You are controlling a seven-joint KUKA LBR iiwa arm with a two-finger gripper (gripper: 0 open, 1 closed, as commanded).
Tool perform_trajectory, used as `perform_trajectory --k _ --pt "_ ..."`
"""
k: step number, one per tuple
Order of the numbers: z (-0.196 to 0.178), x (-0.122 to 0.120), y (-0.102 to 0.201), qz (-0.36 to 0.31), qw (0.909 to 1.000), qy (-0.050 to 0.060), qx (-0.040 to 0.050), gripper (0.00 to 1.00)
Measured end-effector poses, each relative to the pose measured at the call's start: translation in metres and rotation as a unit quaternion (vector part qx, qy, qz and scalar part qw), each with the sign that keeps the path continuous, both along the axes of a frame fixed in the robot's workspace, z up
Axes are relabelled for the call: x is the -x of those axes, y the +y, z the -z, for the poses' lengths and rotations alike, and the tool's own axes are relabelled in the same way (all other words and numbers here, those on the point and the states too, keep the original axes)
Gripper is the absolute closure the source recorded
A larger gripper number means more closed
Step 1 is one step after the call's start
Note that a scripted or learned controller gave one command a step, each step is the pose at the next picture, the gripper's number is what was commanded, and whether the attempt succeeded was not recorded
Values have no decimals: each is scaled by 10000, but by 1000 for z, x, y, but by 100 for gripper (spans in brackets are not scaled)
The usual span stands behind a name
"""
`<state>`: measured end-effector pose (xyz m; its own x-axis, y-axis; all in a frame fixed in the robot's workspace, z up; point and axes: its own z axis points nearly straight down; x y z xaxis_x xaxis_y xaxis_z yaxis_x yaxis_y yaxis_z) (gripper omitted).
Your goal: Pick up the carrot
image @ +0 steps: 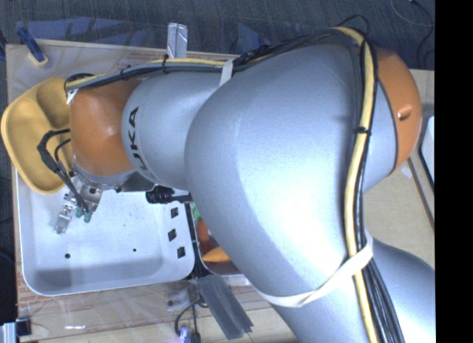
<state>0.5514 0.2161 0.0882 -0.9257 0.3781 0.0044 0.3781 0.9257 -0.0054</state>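
The grey arm with its orange band covers most of the camera view and reaches across into the left bin. My gripper hangs low over the left part of that bin's floor, and I see nothing under its tip. A small orange patch peeks out from under the arm at the near left corner of the right bin. It may be the carrot, and the rest of it is hidden.
A large yellow curved object lies at the far left of the left bin, right beside the wrist. A blue item sits on the bench at the top left. The arm hides nearly all of the right bin.
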Motion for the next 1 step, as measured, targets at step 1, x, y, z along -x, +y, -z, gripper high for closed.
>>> perform_trajectory --k 1 --pt "-6 2 -1 -15 10000 38 10 100"
